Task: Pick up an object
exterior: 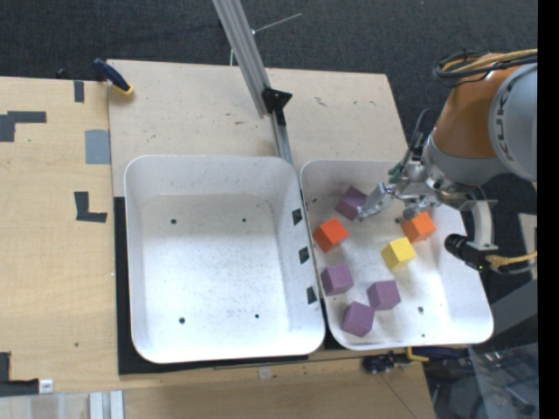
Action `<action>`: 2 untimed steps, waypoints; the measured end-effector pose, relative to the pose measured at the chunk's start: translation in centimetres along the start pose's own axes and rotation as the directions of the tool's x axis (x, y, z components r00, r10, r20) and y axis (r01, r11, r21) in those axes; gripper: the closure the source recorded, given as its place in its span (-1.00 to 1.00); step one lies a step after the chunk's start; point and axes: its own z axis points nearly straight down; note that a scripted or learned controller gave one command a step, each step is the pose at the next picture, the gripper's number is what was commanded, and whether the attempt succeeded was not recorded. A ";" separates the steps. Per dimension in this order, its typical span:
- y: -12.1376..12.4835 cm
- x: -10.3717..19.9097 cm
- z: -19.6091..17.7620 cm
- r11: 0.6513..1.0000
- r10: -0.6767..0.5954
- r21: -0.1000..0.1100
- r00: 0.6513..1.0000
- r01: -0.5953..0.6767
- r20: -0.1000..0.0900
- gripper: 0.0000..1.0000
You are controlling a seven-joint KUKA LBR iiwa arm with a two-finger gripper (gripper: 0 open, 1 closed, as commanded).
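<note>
a kuka arm (489, 129) reaches in from the right over the right bin (463, 312), its gripper (395, 195) low above the bin's upper part. the claw sits between a purple cube (351, 202) on one side and an orange cube (419, 226) on the other; whether its fingers stand wide or narrow cannot be told from this angle, and no cube is seen clamped between them. the step in hand looks like the approach, with no grasp shown yet.

the candidates all lie in the right bin: the purple cube just beside the claw, a second orange cube (330, 232) near the dividing wall, a yellow cube (399, 252) towards the middle, and three more purple cubes (337, 278) (383, 294) (357, 318) lower down. the left bin (140, 260) stands alongside.

the next move, by this reading, calls for settling on one cube, most likely one of the two flanking the claw, centring over it and descending squarely. the neighbours are close enough that a stray finger could nudge one aside.
</note>
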 end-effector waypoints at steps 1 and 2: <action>-0.6 0.9 5.0 1.000 0.000 -0.003 1.000 0.000 0.000 -1.00; -0.2 0.7 6.5 1.000 0.000 -0.017 1.000 0.000 0.004 -1.00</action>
